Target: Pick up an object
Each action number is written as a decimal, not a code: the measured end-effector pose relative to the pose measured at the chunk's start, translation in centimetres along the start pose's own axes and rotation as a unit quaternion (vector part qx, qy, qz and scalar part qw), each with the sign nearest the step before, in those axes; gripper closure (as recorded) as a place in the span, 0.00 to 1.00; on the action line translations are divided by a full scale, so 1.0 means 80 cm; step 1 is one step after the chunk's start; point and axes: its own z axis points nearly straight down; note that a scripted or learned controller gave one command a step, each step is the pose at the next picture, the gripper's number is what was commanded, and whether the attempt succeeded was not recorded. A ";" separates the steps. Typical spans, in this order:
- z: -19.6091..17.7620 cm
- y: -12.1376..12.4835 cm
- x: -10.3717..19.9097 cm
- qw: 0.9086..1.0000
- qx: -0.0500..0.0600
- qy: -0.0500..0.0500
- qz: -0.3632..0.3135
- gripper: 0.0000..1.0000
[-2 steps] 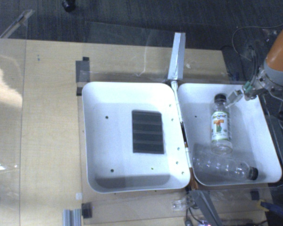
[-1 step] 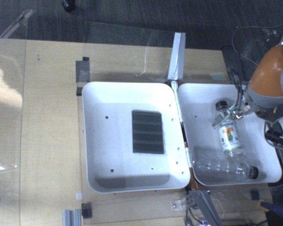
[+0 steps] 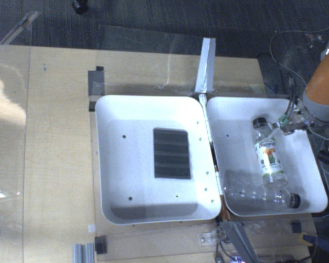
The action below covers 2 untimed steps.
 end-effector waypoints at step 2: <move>0.055 -0.001 -0.009 0.997 -0.007 -0.004 -0.070 0.00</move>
